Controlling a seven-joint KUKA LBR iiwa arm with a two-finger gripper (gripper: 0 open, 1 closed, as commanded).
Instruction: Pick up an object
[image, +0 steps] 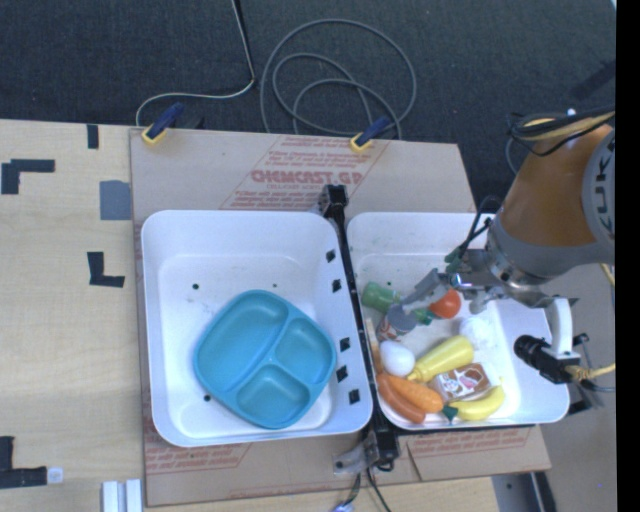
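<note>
Crowding the near end of the right bin (520, 415) are the toy foods: one banana (482, 403) at the near wall, one carrot (408, 394) beside it toward the divider (345, 300), one printed packet (463, 381), one yellow corn piece (443, 357) and one white egg (398, 357) just beyond the carrot. Farther from that near wall lie one grey piece (398, 320), one green piece (380, 295) against the divider side, and one red tomato (447, 303). The claw (437, 290) hangs over this far group, its fingers parted narrowly, and the tomato sits right at their tips, though whether they grip it cannot be told. The grey piece lies just beside the claw on the divider side, the corn just nearer. Across the divider, the left bin (160, 240) carries one blue sectioned plate (264, 357). Both bins rest on cardboard (290, 180) on the table (60, 330), and two clips, one yellow (156, 132) and one blue (372, 132), pinch its far edge.
</note>
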